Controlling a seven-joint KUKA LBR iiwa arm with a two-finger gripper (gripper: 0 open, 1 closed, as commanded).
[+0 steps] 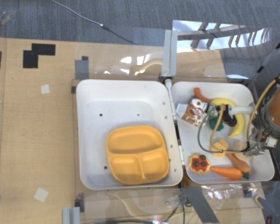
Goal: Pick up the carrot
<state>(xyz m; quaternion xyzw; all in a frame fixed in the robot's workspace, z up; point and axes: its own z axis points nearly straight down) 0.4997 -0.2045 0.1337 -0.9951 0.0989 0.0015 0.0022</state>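
The carrot [227,173], orange with a green tip, lies on its side along the front wall of the right bin [259,172]. My gripper [253,146] hangs low over the bin's right side, just above and right of the carrot and apart from it. Nothing shows in its grasp. The grey arm with its orange band [276,111] comes in from the right edge.
The right bin also holds a banana [234,115], a brown-and-white carton [194,113], an orange sausage-like piece [200,95], a pizza slice [199,164], a cracker [219,146] and a brownish stick [238,162] touching the carrot. A yellow divided plate [137,153] sits in the left bin [98,101].
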